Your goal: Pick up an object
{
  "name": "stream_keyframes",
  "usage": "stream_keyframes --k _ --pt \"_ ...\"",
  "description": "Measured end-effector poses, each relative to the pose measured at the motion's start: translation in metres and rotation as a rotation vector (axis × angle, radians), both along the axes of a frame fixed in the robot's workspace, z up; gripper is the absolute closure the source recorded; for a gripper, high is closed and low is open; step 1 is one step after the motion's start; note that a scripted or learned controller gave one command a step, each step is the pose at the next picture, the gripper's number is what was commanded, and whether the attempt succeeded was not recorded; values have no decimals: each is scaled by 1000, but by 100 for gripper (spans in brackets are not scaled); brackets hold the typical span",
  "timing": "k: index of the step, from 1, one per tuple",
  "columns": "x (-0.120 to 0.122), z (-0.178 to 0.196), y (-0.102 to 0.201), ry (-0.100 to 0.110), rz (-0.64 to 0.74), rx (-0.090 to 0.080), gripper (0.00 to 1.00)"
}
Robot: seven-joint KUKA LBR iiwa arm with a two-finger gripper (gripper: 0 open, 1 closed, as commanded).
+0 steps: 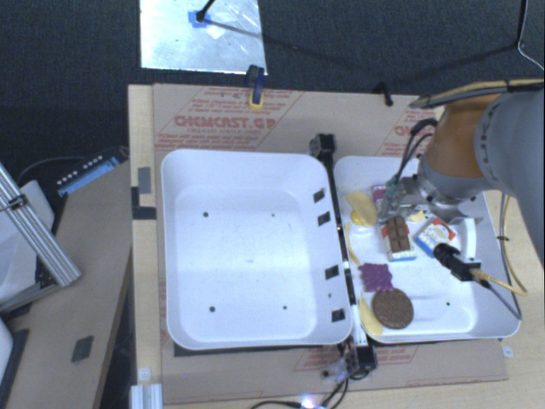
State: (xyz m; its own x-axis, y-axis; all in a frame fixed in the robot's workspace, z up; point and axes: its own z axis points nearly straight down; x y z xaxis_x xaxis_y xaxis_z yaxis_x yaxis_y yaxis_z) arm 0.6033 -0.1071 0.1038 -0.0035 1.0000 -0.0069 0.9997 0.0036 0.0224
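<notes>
Brown disc (393, 308) lies nearest, in the right bin (485, 313). Gripper (397, 204) is low over a brown block (398, 236) beside it; finger state cannot be told. Nothing lifted; pick outstanding.

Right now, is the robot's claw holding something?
Gripper: down in the right bin, over the brown block. Open, shut or holding cannot be told.

Arm (502, 135) cut off at right
</notes>
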Motion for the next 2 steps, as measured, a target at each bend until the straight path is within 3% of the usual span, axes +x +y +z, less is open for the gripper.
stream_keyframes --k 1,2 --pt "-1 -14 21 10 0 1 100" --pt "13 12 21 17 1 6 100"
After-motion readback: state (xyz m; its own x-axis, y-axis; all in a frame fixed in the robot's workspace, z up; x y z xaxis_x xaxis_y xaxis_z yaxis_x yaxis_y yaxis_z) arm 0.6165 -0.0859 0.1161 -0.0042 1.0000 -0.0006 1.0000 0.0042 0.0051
